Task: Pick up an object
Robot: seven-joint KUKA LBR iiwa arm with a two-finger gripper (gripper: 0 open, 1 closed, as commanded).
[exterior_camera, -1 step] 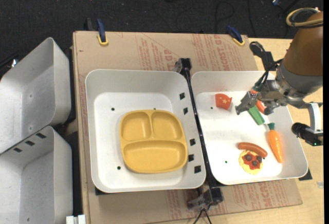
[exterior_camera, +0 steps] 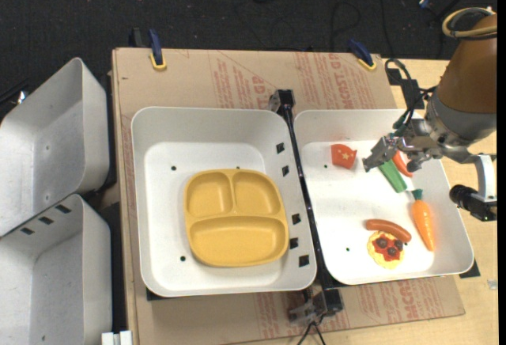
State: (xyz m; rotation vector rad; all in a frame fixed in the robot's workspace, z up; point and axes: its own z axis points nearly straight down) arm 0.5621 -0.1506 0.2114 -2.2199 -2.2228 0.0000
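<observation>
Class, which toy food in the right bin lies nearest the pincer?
The green piece, right under the pincer; the carrot, sausage and red piece lie farther off.

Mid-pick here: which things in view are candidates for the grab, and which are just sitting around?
For the job, all in the right bin:
green piece under the pincer
red piece
carrot
sausage
pizza slice

Lying about:
yellow tray in the left bin
spare bins off to the left
</observation>
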